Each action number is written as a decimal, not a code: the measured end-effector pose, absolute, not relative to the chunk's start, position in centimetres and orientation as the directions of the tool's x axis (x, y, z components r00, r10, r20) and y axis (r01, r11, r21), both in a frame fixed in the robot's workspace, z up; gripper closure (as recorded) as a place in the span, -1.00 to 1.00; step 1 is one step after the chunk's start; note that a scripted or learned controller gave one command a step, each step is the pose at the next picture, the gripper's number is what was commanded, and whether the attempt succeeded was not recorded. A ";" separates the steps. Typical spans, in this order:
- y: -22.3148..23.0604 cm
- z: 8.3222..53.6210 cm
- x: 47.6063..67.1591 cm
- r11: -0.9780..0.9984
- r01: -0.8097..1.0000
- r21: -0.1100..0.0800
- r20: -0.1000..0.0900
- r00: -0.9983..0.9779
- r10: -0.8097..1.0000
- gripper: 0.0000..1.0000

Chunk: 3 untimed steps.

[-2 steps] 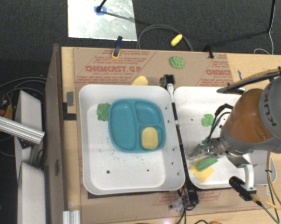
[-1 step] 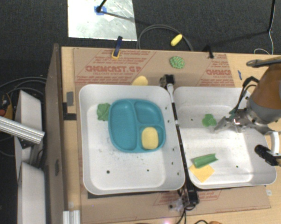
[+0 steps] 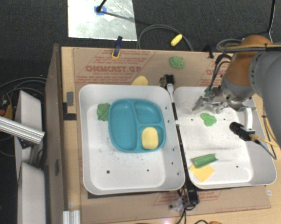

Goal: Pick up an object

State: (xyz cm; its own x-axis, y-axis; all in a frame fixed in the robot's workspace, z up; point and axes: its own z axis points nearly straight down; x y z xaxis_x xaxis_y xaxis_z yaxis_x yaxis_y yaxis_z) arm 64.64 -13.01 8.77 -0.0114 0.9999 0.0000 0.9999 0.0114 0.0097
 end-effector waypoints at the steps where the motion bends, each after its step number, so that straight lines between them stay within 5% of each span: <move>1: -14.0 8.4 62.4 0.001 1.000 0.000 -0.001 -0.001 1.000 -1.00; 2: -18.8 21.4 63.0 -0.001 1.000 0.017 -0.007 0.001 1.000 -1.00; 3: -11.5 7.9 63.6 0.010 1.000 0.002 0.001 -0.010 1.000 -1.00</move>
